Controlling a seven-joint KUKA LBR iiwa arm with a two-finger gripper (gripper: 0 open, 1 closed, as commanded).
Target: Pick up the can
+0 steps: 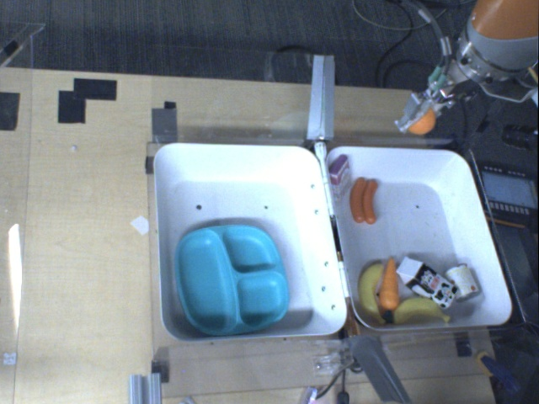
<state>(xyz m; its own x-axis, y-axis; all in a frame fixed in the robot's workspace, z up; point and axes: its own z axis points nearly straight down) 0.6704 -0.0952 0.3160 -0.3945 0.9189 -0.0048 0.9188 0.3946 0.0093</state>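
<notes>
The can [338, 170] is small, purple and white, and lies in the far left corner of the right bin [459, 179], against the wall. My gripper [420, 118] hangs above the bench beyond that bin's far rim, well to the right of the can and raised. A small orange object [425, 123] sits between its fingertips, and the fingers are shut on it.
In the right bin lie two sausages [364, 200], a banana [370, 291], a carrot [388, 284], a printed white box [428, 281] and a white cup [462, 281]. The left bin [219, 171] holds a blue divided tray [232, 278]. A metal post [320, 99] stands between the bins.
</notes>
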